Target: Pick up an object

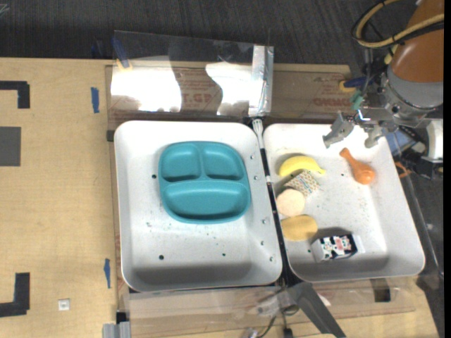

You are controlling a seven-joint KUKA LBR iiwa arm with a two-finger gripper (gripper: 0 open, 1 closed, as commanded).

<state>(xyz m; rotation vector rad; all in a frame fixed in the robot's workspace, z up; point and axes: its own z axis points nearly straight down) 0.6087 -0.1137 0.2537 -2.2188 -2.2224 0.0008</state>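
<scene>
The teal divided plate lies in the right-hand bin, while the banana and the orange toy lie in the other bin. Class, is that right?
Not quite. The camera view shows the teal divided plate in the left-hand bin, not the right-hand one. The banana and the orange toy do lie in the other bin.

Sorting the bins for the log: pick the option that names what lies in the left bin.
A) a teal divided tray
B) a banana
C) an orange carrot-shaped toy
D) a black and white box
A: the teal divided tray lies alone in the left bin; the other items sit in the right bin.
</scene>
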